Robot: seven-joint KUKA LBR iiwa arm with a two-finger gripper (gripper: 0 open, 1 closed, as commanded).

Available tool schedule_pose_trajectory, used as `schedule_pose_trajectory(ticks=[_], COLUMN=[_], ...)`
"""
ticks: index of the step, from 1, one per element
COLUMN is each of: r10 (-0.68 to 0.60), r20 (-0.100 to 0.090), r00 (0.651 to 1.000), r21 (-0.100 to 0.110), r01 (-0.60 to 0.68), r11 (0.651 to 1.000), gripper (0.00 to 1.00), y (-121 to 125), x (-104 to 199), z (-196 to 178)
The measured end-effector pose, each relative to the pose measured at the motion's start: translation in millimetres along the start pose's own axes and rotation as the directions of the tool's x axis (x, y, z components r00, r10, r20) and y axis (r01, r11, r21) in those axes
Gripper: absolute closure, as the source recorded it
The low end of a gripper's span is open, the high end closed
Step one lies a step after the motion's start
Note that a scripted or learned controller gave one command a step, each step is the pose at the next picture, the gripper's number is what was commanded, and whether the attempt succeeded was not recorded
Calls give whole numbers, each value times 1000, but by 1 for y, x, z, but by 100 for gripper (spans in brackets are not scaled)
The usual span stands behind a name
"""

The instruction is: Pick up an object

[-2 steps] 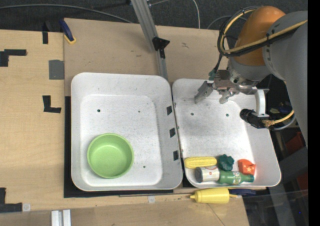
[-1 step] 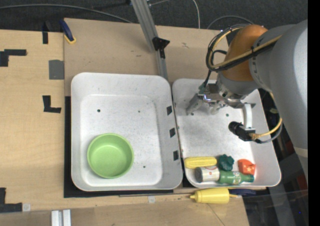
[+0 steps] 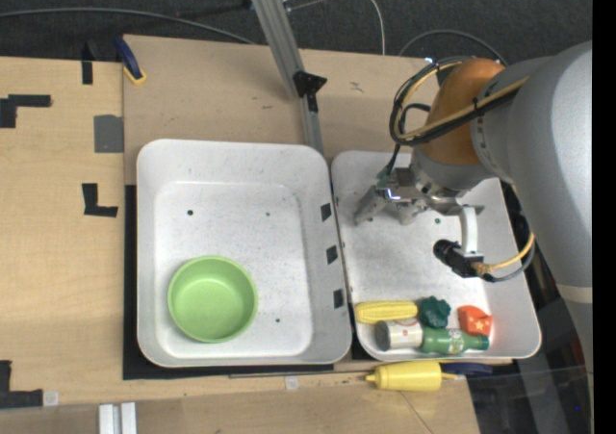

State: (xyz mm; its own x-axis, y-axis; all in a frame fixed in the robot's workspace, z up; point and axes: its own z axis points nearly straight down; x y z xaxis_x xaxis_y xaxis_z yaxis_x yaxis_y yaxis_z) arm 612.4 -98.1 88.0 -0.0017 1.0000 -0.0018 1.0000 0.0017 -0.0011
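Nearest edge of the counter: a yellow squeeze bottle lay on its side just outside the right bin's front rim.

Inside that rim, a tight cluster:
- corn cob, yellow, ribbed, long axis running left-right
- can just in front of it, smooth, lying down
- green bottle lying the same way, a dark green lump behind it
- small orange piece at the right end

Left bin: one round green bowl, glossy plastic, front-left corner.

Farther back, my pincer hung over the bare middle of the right bin, fingers spread, gripping nothing. The cluster lay toward the front rim from it, well apart. I judged the corn the easiest target, closing across its short width.
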Motion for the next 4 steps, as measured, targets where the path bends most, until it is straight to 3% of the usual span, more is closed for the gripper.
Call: schedule_pose_trajectory(ticks=[1, 3, 4], r10=[-1, 0, -6], r20=[-1, -1, -4], r00=[1000, 1000, 1000], r21=[1, -5, -1], r01=[1, 0, 6], r11=[1000, 1000, 1000], gripper=[100, 100, 100], y=[0, -2, -6], x=[1, 7, 68], z=[-10, -108, -118])
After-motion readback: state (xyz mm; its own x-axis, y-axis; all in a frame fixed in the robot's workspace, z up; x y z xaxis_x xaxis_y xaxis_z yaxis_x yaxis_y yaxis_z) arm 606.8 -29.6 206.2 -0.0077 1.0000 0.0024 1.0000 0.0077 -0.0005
